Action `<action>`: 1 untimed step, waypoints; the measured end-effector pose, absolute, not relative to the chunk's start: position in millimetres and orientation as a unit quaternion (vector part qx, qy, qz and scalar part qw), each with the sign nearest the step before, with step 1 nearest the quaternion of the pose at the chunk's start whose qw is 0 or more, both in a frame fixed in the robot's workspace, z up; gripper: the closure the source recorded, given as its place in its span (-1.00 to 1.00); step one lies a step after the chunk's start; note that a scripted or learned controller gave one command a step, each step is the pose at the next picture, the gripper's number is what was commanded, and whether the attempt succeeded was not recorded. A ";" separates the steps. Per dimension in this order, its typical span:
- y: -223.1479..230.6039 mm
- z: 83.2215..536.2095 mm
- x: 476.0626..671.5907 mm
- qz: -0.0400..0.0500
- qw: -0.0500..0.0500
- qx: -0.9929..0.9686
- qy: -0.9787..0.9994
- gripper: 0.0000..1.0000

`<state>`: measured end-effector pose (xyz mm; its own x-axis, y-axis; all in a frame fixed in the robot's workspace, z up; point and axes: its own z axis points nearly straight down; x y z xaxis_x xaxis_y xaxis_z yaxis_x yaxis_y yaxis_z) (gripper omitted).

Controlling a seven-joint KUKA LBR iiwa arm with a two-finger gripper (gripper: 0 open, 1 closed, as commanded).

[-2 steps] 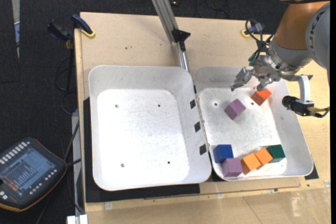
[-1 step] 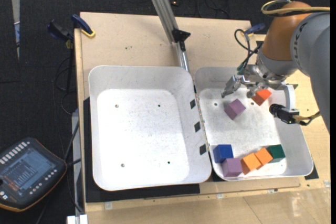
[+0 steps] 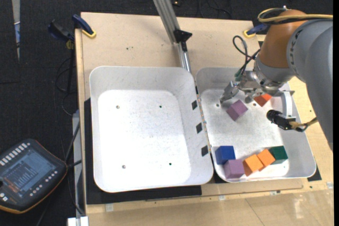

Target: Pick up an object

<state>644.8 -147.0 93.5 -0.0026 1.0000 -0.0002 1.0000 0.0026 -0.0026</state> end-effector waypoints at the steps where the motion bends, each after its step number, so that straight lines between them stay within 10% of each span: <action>1: -147.2 106.0 646.3 0.000 -0.001 -0.706 -0.708 1.00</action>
